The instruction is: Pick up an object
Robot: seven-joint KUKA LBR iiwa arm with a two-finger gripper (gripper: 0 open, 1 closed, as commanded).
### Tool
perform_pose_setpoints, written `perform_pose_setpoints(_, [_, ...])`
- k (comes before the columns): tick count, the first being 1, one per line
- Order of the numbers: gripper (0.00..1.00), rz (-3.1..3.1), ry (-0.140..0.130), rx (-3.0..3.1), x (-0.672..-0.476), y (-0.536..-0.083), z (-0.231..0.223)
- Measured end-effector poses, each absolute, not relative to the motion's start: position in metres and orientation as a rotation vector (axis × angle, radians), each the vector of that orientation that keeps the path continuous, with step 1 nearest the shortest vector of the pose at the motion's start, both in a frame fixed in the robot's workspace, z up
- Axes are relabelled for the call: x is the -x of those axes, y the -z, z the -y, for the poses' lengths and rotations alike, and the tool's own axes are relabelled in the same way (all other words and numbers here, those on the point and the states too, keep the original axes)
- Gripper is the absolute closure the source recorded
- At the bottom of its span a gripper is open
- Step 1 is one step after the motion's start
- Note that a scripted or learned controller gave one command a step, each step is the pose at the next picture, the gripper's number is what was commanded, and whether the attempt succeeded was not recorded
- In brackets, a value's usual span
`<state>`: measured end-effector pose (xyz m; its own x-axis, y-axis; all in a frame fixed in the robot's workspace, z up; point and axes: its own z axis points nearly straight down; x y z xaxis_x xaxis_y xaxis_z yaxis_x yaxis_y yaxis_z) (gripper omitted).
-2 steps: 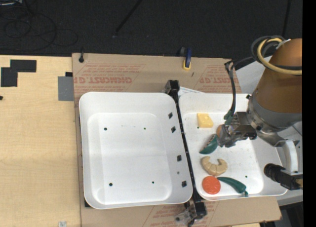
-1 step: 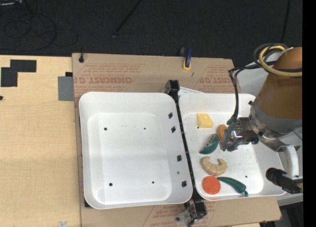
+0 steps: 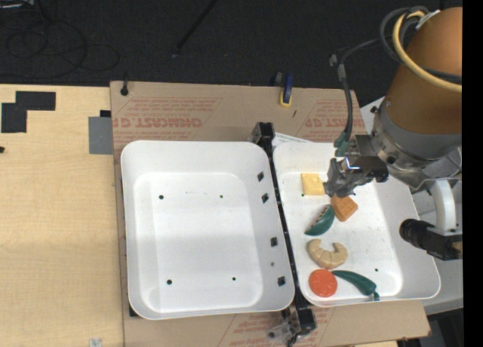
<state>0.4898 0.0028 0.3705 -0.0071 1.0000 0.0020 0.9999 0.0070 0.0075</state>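
Observation:
My gripper (image 3: 339, 189) hangs over the upper middle of the right bin (image 3: 407, 277), reaching in from the right. An orange block (image 3: 346, 208) lies directly under its tip, touching or nearly touching it. A yellow square piece (image 3: 312, 184) sits just left of the gripper. Below the block lie a dark green curved piece (image 3: 321, 222), a tan croissant-shaped item (image 3: 327, 253), a red disc (image 3: 324, 283) and a long green pod (image 3: 356, 280).
The left bin (image 3: 143, 187) stands beside the right one, with a black divider clip strip (image 3: 273, 210) between them. Both rest on a cardboard sheet (image 3: 189, 112). The arm's grey and orange body (image 3: 426, 89) looms over the right bin's far right side.

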Motion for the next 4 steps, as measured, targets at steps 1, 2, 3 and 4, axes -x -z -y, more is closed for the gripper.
perform_pose_setpoints(1, [1.00, -2.223, -0.001, -2.217, -0.558, -0.387, -0.020])
perform_pose_setpoints(2, [1.00, -2.224, 0.000, -2.219, -0.553, -0.416, -0.051])
perform_pose_setpoints(3, [1.00, -2.226, -0.002, -2.217, -0.530, -0.457, -0.086])
perform_pose_setpoints(4, [1.00, -2.227, 0.030, -2.235, -0.490, -0.296, -0.054])
